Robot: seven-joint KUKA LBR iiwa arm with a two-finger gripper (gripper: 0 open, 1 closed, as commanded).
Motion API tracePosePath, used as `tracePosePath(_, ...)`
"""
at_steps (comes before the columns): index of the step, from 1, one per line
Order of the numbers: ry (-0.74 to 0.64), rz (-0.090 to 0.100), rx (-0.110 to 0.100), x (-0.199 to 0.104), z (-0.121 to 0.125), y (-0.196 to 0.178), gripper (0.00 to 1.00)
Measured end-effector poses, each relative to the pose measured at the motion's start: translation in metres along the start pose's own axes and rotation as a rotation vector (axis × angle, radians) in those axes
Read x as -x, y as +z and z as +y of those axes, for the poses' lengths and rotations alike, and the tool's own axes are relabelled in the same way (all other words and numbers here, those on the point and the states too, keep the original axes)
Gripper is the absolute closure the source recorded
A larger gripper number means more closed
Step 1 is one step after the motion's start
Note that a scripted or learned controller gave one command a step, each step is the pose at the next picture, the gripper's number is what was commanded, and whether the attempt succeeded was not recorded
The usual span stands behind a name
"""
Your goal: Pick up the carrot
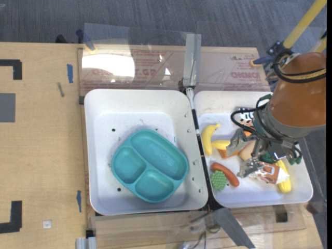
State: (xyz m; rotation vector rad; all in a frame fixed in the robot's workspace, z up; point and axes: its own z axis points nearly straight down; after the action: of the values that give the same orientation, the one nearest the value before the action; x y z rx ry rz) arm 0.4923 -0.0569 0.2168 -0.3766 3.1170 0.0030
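Toys crowd the right bin [303, 193], and nearest its front edge lie a green bumpy piece [219, 180] and a red sausage-shaped toy [226, 173], touching each other near the front left corner. Toward the front right corner sits a yellow corn-like piece [282, 178], with a small white and orange item [268, 174] just beside it. The gripper [254, 162] hangs low over the middle of this bin, metal parts down among the toys; whether its fingers are apart or together cannot be told from this angle. The carrot [243, 147], orange and tapered, lies just left of the gripper, near the bin's middle, partly hidden by the wrist; nothing shows it between the fingers. A yellow banana [208, 137] lies beyond, along the left wall. In the left bin [98, 113] a teal divided plate [149, 164] rests toward the front. The arm's orange band [301, 92] rises over the right bin's far right side.
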Motion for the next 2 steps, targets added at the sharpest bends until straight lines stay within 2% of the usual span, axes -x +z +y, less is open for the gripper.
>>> tracePosePath(1,-0.027,-0.009,-0.001,0.0424,0.0667,-0.0522,1.00)
tracePosePath(2,-0.023,-0.014,-0.003,0.0434,0.0652,-0.0616,1.00)
